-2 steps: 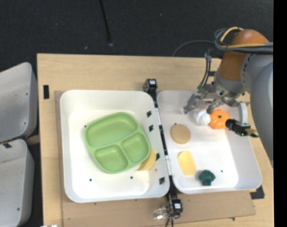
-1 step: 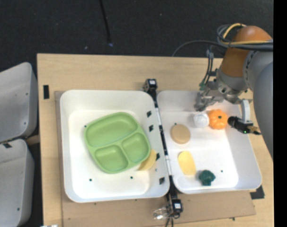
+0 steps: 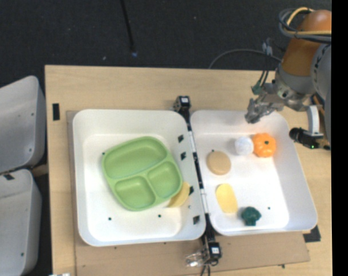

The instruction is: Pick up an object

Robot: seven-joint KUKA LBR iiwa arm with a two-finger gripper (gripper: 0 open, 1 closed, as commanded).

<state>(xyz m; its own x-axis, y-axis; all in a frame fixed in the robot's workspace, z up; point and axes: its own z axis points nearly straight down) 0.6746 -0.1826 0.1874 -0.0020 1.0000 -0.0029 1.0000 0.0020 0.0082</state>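
On the left side of the table (image 3: 59, 91) we see a white bin (image 3: 88, 211) holding a green divided plate (image 3: 140, 173), with a yellow banana-like piece (image 3: 180, 196) tucked against the plate's lower right edge. Just beside it, across the central seam, sits the right bin (image 3: 294, 200). Within it we find a tan round disc (image 3: 219, 162) near the left wall, a pale yellow oblong piece (image 3: 225, 198) below it, and a dark green lump (image 3: 250, 215) toward the near edge. Farther right, a white ball (image 3: 243, 146) touches a small orange pumpkin (image 3: 264, 145). Above these, the gripper (image 3: 255, 115) hangs over the bin's far edge, apart from every object; we cannot tell whether its jaws are apart or together.
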